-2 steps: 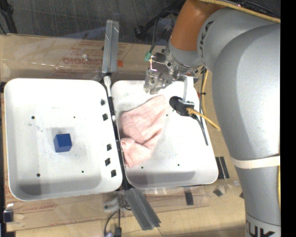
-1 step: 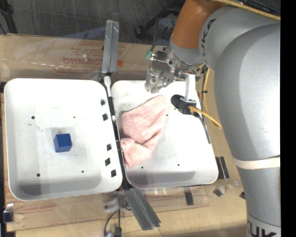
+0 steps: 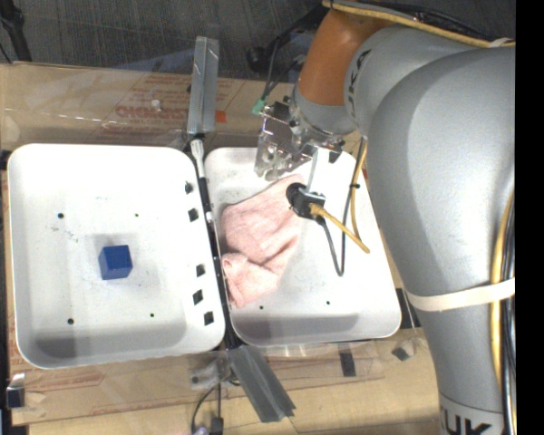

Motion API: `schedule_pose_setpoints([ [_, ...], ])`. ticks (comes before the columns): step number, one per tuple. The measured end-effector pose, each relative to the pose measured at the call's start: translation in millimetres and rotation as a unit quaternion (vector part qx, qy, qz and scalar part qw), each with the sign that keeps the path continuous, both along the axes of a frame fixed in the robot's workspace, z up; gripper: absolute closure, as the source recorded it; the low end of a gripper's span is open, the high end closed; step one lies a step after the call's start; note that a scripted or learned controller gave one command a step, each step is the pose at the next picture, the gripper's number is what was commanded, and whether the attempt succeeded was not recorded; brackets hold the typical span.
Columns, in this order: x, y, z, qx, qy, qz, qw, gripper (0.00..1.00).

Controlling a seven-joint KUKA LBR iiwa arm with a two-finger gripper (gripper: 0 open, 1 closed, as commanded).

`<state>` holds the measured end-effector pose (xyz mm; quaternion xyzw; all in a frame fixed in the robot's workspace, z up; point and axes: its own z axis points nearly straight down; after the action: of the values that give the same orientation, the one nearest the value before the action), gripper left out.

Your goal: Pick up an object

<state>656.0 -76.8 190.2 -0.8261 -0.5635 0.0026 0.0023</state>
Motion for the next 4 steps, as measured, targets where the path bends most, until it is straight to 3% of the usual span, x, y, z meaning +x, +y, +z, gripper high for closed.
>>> schedule_pose_setpoints([
  [4,0,1,33,0.0007,0.009,0.011,0.9999,1.00],
])
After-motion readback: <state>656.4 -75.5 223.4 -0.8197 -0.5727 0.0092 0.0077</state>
